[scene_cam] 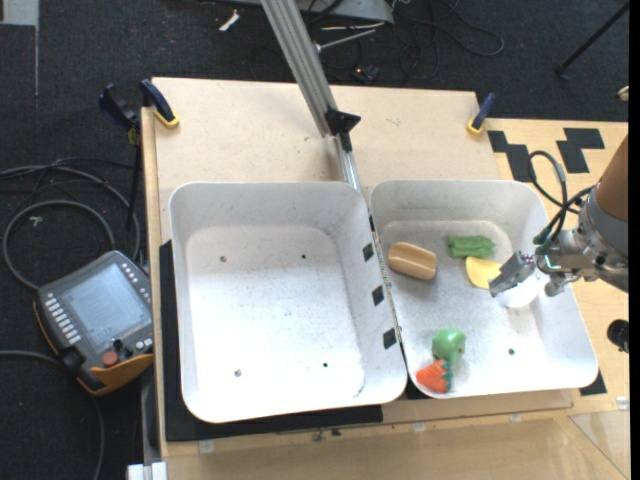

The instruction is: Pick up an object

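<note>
While the arm (612, 208) reaches in over the right bin's (560, 363) right wall, the gripper (518, 281) sits low inside that bin, near its right side. Cannot tell whether the jaws are open or closed; the tip is a blur of grey and white against the white floor, and nothing is visibly held between them.

Objects in the right bin:
- yellow piece (481, 272) just left of the gripper tip, touching or nearly so; cannot tell which, and its right edge is hidden by the gripper
- green block (470, 246) just behind the yellow piece, toward the bin's back wall
- tan bun-shaped thing (412, 260) near the bin's left wall, well apart from the gripper
- green toy (449, 345) and red-orange piece (432, 375) together at the front left corner, touching each other

Left bin (200, 218) shares a wall with the right one. A metal pole (300, 53) slants from the bench's back edge down to that shared wall. Yellow-tipped clamps (160, 108) sit at the bench's back corners. A handheld controller (95, 313) lies off the bench's left edge among cables (40, 228).

Arm is cut off at the right edge of the view.
</note>
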`<state>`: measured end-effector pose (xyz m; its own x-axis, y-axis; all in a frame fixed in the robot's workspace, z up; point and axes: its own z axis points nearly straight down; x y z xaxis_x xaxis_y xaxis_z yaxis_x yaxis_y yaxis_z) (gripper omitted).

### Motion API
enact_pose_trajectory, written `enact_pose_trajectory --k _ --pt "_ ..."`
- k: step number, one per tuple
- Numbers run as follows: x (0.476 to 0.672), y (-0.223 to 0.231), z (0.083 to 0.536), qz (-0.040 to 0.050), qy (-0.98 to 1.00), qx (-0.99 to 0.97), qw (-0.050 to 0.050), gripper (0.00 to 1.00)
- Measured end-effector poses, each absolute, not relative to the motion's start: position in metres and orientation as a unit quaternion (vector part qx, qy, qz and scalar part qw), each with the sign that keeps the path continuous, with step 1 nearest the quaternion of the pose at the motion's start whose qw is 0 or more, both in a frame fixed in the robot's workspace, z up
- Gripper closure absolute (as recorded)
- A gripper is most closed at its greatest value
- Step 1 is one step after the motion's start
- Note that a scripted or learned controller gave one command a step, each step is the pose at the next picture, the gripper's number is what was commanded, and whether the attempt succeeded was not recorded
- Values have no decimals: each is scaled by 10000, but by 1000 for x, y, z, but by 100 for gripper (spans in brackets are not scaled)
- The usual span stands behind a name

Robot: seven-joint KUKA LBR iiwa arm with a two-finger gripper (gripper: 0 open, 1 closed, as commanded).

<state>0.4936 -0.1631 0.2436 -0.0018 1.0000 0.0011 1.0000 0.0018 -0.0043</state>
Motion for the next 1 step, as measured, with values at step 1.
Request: enact_pose_trajectory --k 1 --pt "494 -163 246 0 -7072 -7070 0 0"
